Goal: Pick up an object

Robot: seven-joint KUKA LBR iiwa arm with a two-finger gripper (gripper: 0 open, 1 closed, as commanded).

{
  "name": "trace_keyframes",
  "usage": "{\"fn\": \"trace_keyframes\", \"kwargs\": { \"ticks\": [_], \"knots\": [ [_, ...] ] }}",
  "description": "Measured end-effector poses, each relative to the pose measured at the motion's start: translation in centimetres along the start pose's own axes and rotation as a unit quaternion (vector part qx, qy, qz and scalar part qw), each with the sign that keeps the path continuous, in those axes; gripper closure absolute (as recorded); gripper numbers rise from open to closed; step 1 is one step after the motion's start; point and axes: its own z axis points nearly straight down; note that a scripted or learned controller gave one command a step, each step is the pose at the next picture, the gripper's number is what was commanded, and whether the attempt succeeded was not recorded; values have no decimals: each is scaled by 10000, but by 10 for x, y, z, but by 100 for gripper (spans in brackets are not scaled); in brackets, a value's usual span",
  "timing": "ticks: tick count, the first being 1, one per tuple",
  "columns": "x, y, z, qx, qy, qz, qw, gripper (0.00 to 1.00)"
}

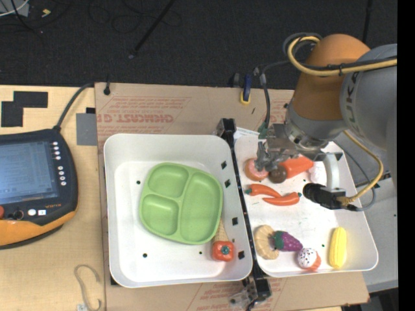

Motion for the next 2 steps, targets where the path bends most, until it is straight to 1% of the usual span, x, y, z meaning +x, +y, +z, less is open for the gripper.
{"fn": "trace_keyframes", "kwargs": {
  "ticks": [1, 2],
  "knots": [
    [46, 10, -2, 3, -1, 5, 10000, 100],
    [78, 16, 15, 20, -8, 15, 10000, 100]
  ]
}}
